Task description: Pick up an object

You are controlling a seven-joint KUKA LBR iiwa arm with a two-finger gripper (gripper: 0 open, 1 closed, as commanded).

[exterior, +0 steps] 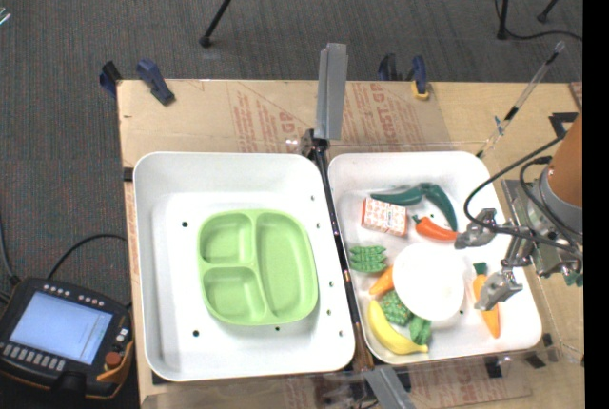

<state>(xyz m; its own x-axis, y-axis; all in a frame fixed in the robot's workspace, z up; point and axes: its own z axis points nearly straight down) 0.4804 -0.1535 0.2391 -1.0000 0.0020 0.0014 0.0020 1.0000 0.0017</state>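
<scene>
Two white bins sit side by side on a cardboard-covered bench [238,112]. The left bin [162,198] holds a smooth green tray [257,266] with three compartments, with bare floor on every side of it. The right bin [495,179] is crowded: a round white plate [430,282], a curved yellow banana [388,331] near the front wall, an orange carrot [491,317] by the right wall, a teal piece [419,195] and a small red-and-white box [384,216] whose print is too small to read. Little open floor remains, mostly along the back wall. The gripper [501,283] hangs over the right edge, just above the carrot; its fingers look slightly parted, with nothing visibly between them. Red lettering on the cardboard is not legible.
</scene>
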